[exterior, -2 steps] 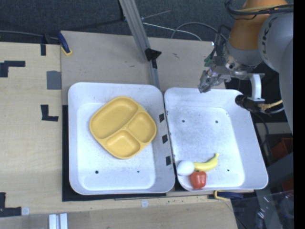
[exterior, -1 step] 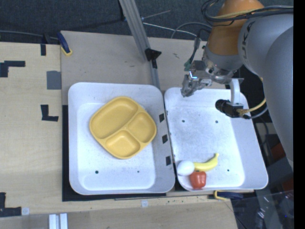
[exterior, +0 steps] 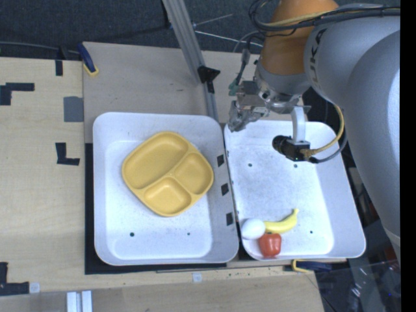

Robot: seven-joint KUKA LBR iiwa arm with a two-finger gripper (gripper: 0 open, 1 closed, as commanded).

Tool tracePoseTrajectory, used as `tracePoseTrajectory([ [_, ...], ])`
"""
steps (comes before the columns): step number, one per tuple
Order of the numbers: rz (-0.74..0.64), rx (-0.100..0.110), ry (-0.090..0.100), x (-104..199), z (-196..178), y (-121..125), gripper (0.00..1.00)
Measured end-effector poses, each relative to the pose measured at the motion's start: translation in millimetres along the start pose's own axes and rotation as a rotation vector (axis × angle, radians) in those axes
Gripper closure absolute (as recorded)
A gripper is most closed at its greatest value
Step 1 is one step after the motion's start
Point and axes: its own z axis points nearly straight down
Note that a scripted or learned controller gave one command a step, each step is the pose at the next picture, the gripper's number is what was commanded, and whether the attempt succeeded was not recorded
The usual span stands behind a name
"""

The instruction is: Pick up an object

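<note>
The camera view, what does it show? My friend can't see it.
A grey and orange robot arm holds its end effector over the right bin's far left corner. A banana, white egg and red pepper lie near its front; the left bin holds a yellow divided plate.

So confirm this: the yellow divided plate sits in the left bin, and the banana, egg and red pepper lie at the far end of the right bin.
Wrong on one point: the camera view shows the banana, egg and red pepper at the near end of the right bin. The yellow divided plate does sit in the left bin.
</note>
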Motion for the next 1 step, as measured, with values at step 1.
tracePoseTrajectory([
  [1, -0.001, 0.001, 0.0, 62.6, -0.6, -9.1, 1.0],
])
